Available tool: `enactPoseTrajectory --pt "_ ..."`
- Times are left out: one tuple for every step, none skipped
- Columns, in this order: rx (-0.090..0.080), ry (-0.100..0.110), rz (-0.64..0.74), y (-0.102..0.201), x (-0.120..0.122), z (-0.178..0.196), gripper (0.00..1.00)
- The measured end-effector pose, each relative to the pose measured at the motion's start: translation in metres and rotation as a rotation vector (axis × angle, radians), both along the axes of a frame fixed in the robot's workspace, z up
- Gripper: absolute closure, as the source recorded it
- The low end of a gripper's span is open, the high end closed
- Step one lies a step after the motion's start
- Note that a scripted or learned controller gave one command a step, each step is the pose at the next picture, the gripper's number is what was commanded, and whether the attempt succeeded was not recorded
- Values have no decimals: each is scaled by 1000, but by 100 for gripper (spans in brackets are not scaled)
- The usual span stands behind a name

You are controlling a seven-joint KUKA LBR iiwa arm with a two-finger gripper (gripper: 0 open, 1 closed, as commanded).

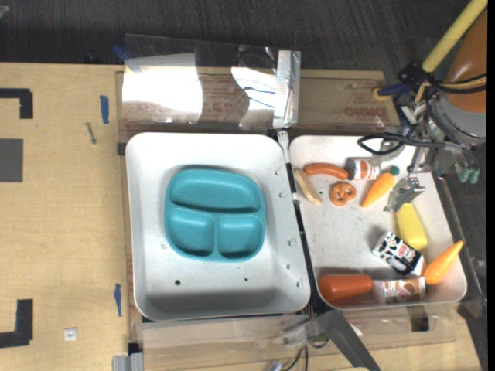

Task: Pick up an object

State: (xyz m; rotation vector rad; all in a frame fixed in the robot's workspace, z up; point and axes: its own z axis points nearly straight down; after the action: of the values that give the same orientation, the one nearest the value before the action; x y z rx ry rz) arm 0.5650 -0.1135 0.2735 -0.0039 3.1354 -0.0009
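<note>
The right white bin [340, 238] holds several toy foods. Along its far side lie a red sausage [325, 170], a small bottle [362, 168], an orange pumpkin [342, 194] and a carrot [377, 189]. A yellow piece [411, 227], a black-and-white block [396, 252], a second carrot [443, 263] and a brown bottle [370, 287] lie nearer the front. My gripper [404, 195] hangs over the bin's right part, just beyond the yellow piece and right of the first carrot. Nothing visibly sits in it.
The left white bin [147, 269] carries a teal divided plate [214, 213]. A pale banana-like piece [307, 189] lies against the wall between the bins. Cables and the arm [456, 99] crowd the far right corner. Cardboard and clear plastic stand behind the bins.
</note>
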Motion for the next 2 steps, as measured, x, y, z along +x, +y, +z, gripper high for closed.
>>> enactPoseTrajectory --pt "2 9 -13 -18 29 -98 0" --pt "0 3 -76 -46 51 -175 0"
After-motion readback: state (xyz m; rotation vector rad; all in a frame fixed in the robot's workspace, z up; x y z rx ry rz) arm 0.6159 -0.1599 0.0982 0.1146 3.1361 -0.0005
